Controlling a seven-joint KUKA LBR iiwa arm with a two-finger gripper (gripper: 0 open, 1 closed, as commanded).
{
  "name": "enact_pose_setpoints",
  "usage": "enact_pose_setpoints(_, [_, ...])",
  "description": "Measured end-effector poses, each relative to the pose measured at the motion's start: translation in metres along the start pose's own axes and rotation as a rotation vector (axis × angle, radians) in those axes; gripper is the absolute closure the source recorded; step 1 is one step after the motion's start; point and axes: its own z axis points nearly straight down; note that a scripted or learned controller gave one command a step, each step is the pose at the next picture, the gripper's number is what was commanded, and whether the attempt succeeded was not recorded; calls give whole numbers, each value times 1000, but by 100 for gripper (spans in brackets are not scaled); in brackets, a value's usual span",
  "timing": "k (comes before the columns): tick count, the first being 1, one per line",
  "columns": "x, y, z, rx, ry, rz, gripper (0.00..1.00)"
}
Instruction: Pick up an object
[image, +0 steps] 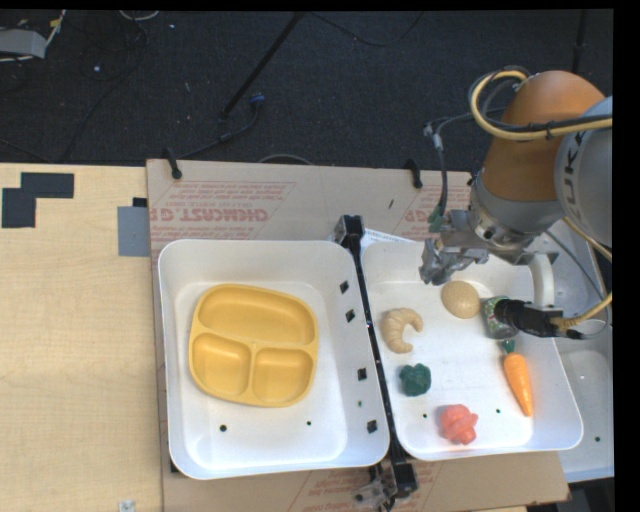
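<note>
My gripper (437, 270) hangs over the far part of the right bin (560, 425), with nothing seen in its grasp. A beige egg-shaped piece (461, 299) lies just in front of it and to its right, apart from it. A pale croissant (400, 328) rests near the bin's left wall. Nearer the front lie a dark green broccoli piece (415, 379) and a pink-red lumpy piece (458, 423). An orange carrot (518, 383) lies at the right side.
The left bin (185, 430) holds a yellow divided plate (255, 343). A black divider (366, 340) runs between the two bins. The grey arm with its orange band (545, 110) comes in from the upper right.
</note>
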Motion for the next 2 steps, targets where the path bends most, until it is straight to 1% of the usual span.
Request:
enact_pose_setpoints(1, [59,0,3,0,0,-1,100])
enact_pose_setpoints(2, [108,13,-2,-3,-1,0,100])
